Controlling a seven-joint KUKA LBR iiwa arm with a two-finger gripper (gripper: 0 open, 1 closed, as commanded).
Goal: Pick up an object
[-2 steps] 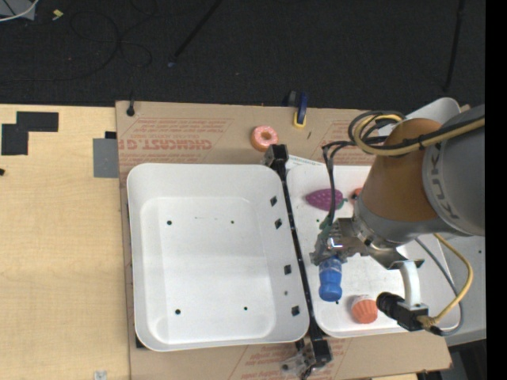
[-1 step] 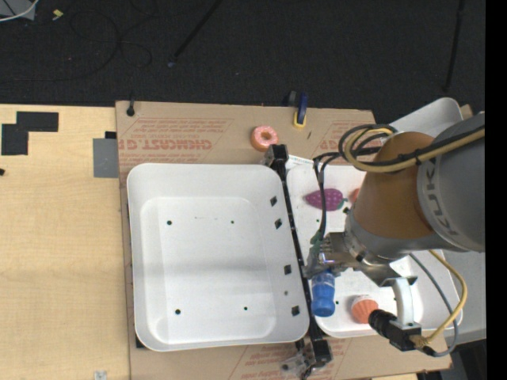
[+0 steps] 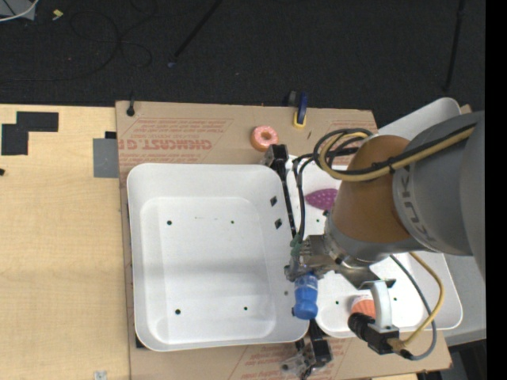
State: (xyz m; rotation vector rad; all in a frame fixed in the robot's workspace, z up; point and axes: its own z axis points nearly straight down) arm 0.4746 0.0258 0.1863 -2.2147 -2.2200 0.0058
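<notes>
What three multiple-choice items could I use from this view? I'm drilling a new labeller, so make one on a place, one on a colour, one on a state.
1. Where does the pink ring lie?
A. in the left bin
B. on the cardboard beyond the bins
C. on the arm

2. What colour is the object at the gripper?
A. blue
B. green
C. yellow

3. How does the arm stand?
A. pulled back off the bench
B. over the left bin
C. reaching over the right bin

Key: 1 B, the ring sits on the cardboard past the bin rims. 2 A, it is plainly blue. 3 C, the arm's bulk covers the right bin.
</notes>
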